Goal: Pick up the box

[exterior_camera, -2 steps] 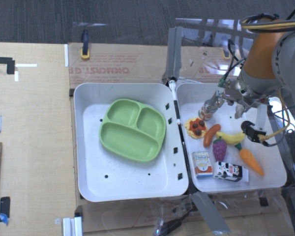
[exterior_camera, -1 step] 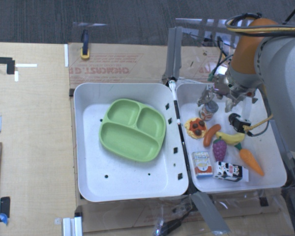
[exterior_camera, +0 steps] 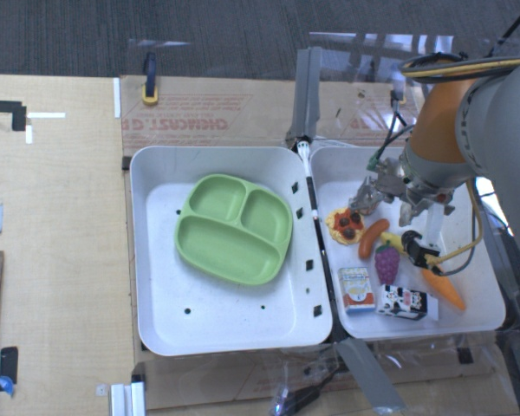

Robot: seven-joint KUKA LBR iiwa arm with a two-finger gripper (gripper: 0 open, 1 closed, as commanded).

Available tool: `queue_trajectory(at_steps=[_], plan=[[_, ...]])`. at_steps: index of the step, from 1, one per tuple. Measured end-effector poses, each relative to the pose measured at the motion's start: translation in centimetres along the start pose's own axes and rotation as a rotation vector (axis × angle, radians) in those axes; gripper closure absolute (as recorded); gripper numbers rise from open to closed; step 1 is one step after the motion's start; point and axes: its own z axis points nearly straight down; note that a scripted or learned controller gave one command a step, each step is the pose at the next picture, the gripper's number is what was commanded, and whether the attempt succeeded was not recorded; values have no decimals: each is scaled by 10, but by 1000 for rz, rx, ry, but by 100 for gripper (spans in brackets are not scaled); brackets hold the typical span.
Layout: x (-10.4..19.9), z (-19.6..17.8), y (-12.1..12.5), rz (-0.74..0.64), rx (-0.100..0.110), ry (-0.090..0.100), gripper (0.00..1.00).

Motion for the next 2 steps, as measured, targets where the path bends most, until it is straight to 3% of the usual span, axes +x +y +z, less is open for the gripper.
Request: queue_trajectory(at_steps=[1, 2], plan=[[-33, 2, -108, 39, 2, 1, 0], [-30, 15, -116, 138, -10, 4, 0]])
